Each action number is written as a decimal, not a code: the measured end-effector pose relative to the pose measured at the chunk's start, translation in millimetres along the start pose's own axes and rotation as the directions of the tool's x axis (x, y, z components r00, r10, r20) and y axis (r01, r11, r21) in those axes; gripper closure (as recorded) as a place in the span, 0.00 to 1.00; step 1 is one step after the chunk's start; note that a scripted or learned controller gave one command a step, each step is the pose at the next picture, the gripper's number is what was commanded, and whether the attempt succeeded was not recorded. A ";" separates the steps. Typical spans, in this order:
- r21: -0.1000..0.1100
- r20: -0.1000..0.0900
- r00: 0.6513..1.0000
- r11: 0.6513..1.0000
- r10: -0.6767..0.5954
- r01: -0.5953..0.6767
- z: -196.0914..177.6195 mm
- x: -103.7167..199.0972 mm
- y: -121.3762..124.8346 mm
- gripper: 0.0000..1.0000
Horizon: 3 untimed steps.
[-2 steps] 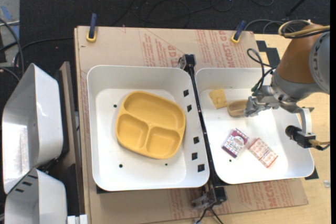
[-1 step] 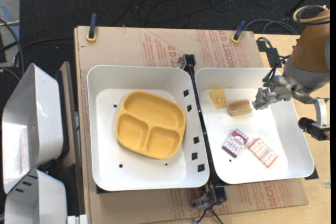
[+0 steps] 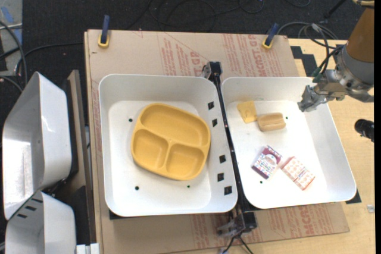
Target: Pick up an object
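While four small things lie in the right bin [image 3: 333, 146], none is between the fingers of the pincer [image 3: 309, 99], which hangs over that bin's far right rim (I cannot tell if it is open or closed). A yellow block [image 3: 247, 111] and a tan oval piece [image 3: 271, 122] lie almost touching near the far side. A purple packet [image 3: 266, 162] and a pink packet [image 3: 297, 172] lie nearer the front. The left bin [image 3: 113, 146] holds a yellow divided plate [image 3: 170, 141]. Both bins stand on the counter [image 3: 161, 47].
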State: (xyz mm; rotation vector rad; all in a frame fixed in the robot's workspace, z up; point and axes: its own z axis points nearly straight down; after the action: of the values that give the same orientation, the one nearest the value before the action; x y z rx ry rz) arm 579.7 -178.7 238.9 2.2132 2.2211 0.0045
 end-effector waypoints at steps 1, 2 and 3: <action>0.002 0.000 1.000 1.000 -0.001 0.001 -40.2 -0.1 1.1 1.00; 0.007 -0.003 1.000 1.000 -0.004 0.004 -32.7 52.6 7.2 1.00; 0.007 -0.004 1.000 1.000 -0.004 0.004 -16.5 101.6 5.8 1.00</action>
State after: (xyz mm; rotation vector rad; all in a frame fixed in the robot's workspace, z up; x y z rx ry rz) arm 585.1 -77.0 255.2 2.2142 2.2313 0.0004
